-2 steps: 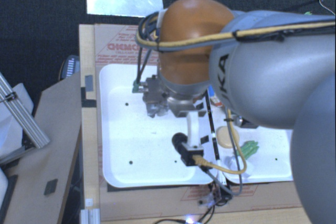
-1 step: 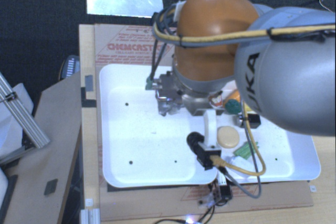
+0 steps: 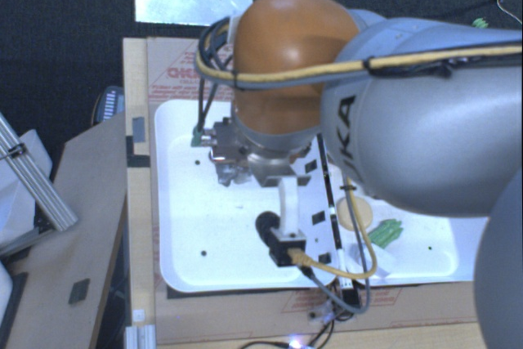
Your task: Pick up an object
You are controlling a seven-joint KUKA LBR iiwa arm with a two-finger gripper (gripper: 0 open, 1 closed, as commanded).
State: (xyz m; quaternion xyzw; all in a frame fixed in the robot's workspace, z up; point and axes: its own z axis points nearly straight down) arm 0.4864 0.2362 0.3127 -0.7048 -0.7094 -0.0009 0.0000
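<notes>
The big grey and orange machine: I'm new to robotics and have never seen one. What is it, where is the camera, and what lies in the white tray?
It is a robot arm, grey with an orange band above its wrist. One camera, fixed above the bench, looks down at a slant; the arm reaches in from the right. Its claw hangs over a shallow white bin. In the bin, right of the claw, lie a pale round disc and a small green object. I cannot tell whether the claw holds anything.
</notes>
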